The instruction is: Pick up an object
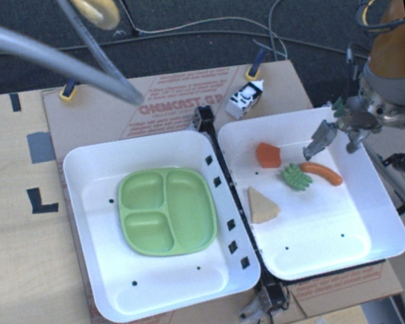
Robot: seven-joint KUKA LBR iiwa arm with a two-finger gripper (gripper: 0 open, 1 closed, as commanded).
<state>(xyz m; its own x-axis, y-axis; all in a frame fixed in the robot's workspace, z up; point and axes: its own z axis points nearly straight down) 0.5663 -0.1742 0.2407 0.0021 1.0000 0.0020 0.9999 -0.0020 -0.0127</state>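
The right bin (371, 236) holds an orange-red block (268, 155), a green spiky piece (295, 177), an orange sausage-shaped piece (322, 172) and a tan wedge (261, 206). My gripper (336, 143) hangs over the bin's upper right part, just above the sausage-shaped piece. It is open, its two fingers spread apart with nothing between them. One fingertip (314, 149) points toward the block, and the other sits near the bin's right rim.
The left bin (92, 239) holds a green divided plate (167, 210). A small black-and-white item (244, 96) lies on the cardboard behind the bins. Cables run at the back and along the right side. A grey pole (52, 59) crosses the upper left.
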